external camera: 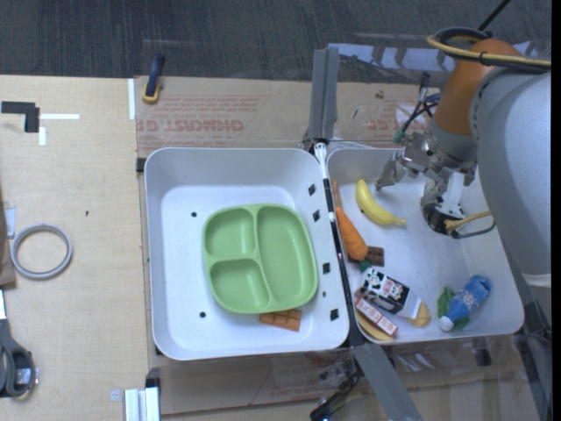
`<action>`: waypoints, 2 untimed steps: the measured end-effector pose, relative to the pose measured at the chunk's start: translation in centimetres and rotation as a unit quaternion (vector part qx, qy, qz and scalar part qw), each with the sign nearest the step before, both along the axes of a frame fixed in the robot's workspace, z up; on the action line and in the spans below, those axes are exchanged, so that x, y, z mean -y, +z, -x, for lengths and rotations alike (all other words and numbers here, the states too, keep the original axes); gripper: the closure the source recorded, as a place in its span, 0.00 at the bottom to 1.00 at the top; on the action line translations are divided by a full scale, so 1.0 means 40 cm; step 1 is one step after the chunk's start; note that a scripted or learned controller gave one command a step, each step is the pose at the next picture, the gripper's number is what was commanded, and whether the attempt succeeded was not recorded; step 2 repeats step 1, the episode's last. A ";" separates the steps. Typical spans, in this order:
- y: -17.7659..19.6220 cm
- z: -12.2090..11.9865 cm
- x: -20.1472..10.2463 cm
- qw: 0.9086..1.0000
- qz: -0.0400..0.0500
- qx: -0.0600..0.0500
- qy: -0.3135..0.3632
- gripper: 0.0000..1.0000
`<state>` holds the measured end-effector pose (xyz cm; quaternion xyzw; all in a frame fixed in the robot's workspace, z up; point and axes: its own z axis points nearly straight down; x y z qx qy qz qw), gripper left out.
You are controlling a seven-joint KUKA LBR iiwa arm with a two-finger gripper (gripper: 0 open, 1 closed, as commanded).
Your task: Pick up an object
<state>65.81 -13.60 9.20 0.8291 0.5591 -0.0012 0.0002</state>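
Down at the near edge of the right bin (491,323) we see a small black-and-white box (386,289) with a red-and-white packet (375,315) beside it, and to their right a blue bottle (465,302) lying on its side. Further back along the bin's left wall sits a carrot (351,235), and just beyond it a banana (375,205) — nothing touches it. We find the gripper (419,175) hanging over the far part of this bin, right of the banana; whether its fingers are spread or closed we cannot tell. Over in the left bin (175,261) a green divided plate (260,258) lies flat, a brown wafer (281,319) at its near rim.
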 end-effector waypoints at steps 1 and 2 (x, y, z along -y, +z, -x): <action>-0.001 0.103 -0.102 1.000 0.000 0.000 0.012 0.00; -0.001 0.103 -0.102 1.000 0.000 0.000 0.012 0.00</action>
